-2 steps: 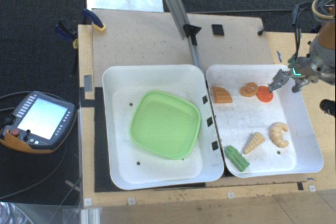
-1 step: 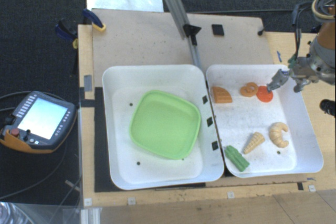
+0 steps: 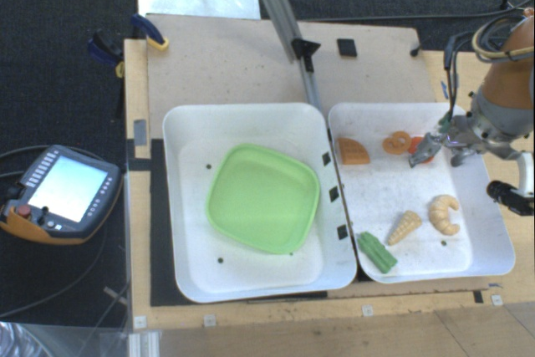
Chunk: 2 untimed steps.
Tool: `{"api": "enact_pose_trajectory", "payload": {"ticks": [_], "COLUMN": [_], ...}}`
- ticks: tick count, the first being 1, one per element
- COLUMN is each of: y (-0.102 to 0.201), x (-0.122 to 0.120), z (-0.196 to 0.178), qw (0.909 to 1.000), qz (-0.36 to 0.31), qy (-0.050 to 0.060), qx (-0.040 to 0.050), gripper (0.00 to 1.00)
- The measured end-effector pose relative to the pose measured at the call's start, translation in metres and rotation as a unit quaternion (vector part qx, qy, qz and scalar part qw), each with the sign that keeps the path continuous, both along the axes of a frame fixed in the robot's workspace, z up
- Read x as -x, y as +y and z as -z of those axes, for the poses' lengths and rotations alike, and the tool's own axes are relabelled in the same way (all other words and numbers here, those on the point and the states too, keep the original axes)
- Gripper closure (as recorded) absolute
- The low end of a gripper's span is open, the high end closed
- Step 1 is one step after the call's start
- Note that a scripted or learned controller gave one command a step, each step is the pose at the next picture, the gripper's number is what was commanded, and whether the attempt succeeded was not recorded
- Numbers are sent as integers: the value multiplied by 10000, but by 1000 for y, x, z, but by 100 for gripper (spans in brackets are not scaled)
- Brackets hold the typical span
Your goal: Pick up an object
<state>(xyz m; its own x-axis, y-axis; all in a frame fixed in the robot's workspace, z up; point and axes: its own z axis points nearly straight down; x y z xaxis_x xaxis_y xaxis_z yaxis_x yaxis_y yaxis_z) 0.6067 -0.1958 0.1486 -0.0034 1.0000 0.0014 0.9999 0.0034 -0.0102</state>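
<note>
My gripper [image 3: 439, 153] hangs over the far right part of the right bin [image 3: 493, 263], and its fingers stand apart, open. A small red piece [image 3: 427, 157] lies just under the left fingertip [image 3: 420, 153], mostly hidden, and is not held. Left of it are an orange ring-shaped piece [image 3: 396, 143] and an orange wedge [image 3: 353, 151]. Nearer the front lie a pale croissant [image 3: 445, 214], a tan cone [image 3: 405, 226] and a green block [image 3: 377, 252].
The left bin [image 3: 188, 263] holds a light green square plate [image 3: 263, 198]. A metal pole [image 3: 284, 12] slants across the back of the bench. A teach pendant [image 3: 63, 195] lies off the bench at the left. Blue clamps [image 3: 146, 29] sit at the bench's back left corner.
</note>
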Motion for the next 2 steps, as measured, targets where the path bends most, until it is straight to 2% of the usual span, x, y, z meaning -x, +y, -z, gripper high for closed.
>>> {"api": "enact_pose_trajectory", "payload": {"ticks": [1,2], "y": [2,3], "x": [1,0], "z": [57,48], "qw": [10000,10000], "qz": [-1,-19], "qy": [-3,5], "qx": [0,6], "gripper": [0,100]}}
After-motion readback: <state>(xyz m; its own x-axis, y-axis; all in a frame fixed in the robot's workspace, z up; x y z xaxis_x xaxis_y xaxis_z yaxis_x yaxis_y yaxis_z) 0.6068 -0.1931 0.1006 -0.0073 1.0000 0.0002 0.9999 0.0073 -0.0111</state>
